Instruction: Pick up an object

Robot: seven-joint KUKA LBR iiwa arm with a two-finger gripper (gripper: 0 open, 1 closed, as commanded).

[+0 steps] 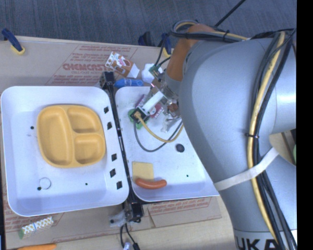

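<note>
My gripper hangs low over the far half of the right bin, with the big grey arm covering that bin's right side. In the near part of the right bin lie a yellow cheese slice and an orange-red sausage just in front of it. A small dark round piece rests on the bin floor between the gripper and the sausage. None of these touches the gripper. A yellow divided plate sits in the left bin.
A small clear disc lies near the front left of the left bin. Beyond the bins, on the cardboard, are a blue item, a white scrap and a printed packet. Black clips line the divider between the bins.
</note>
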